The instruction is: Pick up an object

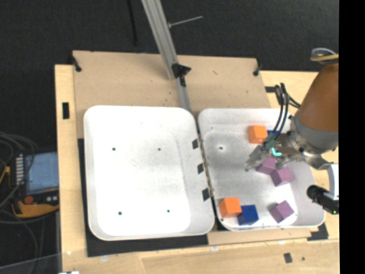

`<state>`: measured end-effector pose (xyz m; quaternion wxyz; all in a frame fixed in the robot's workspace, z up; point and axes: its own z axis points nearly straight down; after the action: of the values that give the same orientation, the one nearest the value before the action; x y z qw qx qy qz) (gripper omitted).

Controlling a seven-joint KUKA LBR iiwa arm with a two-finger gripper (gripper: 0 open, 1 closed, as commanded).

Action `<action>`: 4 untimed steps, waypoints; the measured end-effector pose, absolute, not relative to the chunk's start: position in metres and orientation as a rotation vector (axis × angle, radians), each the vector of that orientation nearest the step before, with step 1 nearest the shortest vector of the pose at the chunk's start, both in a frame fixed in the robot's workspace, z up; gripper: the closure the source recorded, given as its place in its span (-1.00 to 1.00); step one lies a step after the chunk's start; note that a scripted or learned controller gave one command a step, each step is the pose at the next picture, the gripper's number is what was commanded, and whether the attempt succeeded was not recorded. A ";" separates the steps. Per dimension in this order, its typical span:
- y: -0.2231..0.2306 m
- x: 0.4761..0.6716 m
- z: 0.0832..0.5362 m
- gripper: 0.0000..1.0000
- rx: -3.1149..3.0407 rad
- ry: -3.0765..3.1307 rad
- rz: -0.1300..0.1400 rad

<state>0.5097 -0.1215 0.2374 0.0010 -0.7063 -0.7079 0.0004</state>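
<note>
My gripper (267,157) hangs low over the right bin (228,130), its fingers spread apart. Under and beside the fingertips lie two purple blocks, one (267,166) right at the tips and another (282,176) just below it. An orange block (257,133) sits just above the gripper. Near the bin's front edge are a second orange block (230,206), a blue block (248,214) touching it, and a third purple block (281,210). Nothing is seen lifted between the fingers.
The left bin (142,170) lies beside the right one, joined by dark clips along the shared edge. A slanted metal rail (162,36) rises from the back of the bench. The arm's orange band (322,99) looms over the right bin's far right side.
</note>
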 end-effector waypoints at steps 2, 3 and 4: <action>-0.125 0.507 0.196 -1.00 -2.222 -2.218 0.005; -0.133 0.508 0.151 -1.00 -2.221 -2.218 0.006; -0.134 0.507 0.100 -1.00 -2.223 -2.220 0.003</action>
<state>0.5074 -0.1341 0.0995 0.0001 -0.7076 -0.7066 0.0009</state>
